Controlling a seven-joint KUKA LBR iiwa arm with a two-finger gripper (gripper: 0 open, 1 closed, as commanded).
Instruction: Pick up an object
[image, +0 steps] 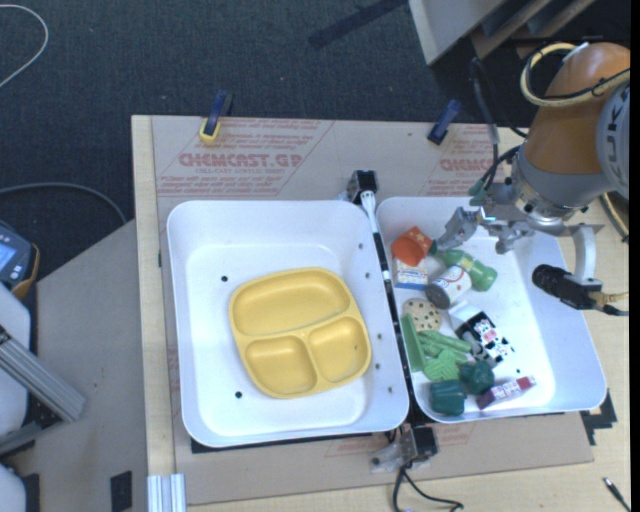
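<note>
The right white bin (560, 340) holds a heap of small items along its left side. Among them are an orange piece (410, 245), a green bottle (473, 268), a black-and-white toy (486, 336), green plastic pieces (440, 352), a teal lump (449, 397) and a purple-and-red marker (506, 389). My gripper (483, 232) hangs over the bin's far part, just above the green bottle and to the right of the orange piece. Its fingers (456, 226) are spread open with nothing between them.
The left white bin (200, 250) holds a yellow three-part plate (298, 328). A black clip (362, 184) sits where the bins meet at the back. A black part (563, 284) juts out by the right bin's right wall, below the arm.
</note>
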